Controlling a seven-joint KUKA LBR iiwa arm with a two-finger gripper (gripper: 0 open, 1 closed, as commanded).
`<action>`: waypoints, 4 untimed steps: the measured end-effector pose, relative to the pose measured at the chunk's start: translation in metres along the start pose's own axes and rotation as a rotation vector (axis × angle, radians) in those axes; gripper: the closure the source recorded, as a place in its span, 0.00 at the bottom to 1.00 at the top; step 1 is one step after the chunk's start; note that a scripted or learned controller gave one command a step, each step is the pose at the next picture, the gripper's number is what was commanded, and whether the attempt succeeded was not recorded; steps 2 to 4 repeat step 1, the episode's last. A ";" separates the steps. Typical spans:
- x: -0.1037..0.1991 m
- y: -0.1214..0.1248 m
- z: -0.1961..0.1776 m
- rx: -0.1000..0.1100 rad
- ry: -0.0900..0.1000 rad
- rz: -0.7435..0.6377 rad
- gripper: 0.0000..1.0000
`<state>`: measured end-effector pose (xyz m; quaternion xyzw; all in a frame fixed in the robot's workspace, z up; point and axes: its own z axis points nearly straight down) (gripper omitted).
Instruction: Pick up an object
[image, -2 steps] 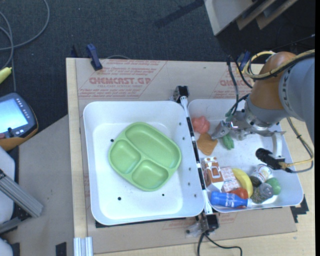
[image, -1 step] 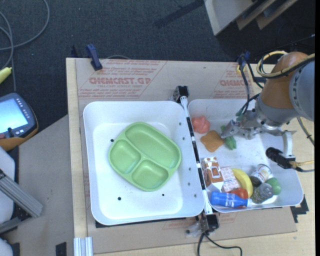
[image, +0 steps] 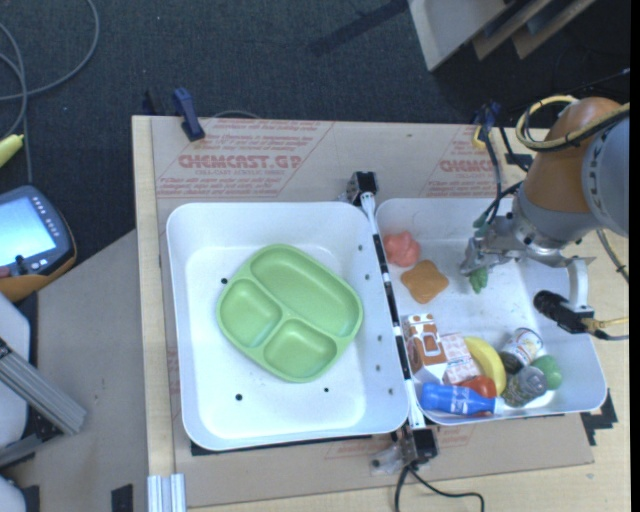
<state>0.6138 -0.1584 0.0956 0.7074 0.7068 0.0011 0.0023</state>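
Note:
My gripper (image: 480, 264) hangs low in the right bin (image: 440, 214), toward its back right. A small green object (image: 478, 279) sits right at its tips; whether it is gripped I cannot tell. To the left lie a pink lump (image: 402, 248) and an orange-brown piece (image: 425, 281). A pile at the bin's front holds a red-and-white carton (image: 425, 342), a banana (image: 488, 358), a blue bottle (image: 457, 400), a small can (image: 522, 348) and a green item (image: 548, 376).
The left bin (image: 200, 240) holds a green divided plate (image: 290, 312). A black clip (image: 364, 185) sits where the bins meet at the back. The arm's grey and orange body (image: 570, 180) overhangs the right bin's far right corner.

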 end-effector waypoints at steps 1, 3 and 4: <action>0.082 0.006 -0.096 -0.005 0.003 -0.010 1.00; 0.082 0.006 -0.096 -0.005 0.003 -0.010 1.00; 0.082 0.006 -0.096 -0.005 0.003 -0.010 1.00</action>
